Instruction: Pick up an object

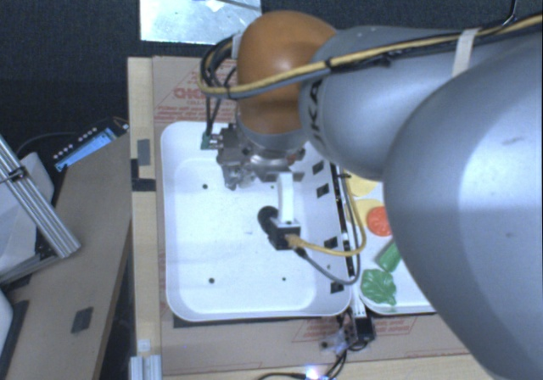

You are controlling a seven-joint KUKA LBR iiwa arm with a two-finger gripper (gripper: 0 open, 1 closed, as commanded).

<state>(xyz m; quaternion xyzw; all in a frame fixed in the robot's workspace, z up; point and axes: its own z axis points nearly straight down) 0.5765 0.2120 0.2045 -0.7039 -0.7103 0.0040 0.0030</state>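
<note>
The claw hung over the left bin, I could not tell if it was wide or narrow, and nothing looked picked up yet, with the red thing and the green thing lying in the right bin.

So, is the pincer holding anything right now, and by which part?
Cannot be told: the pincer sits over the left-hand bin, mostly covered by the wrist above it.
</note>
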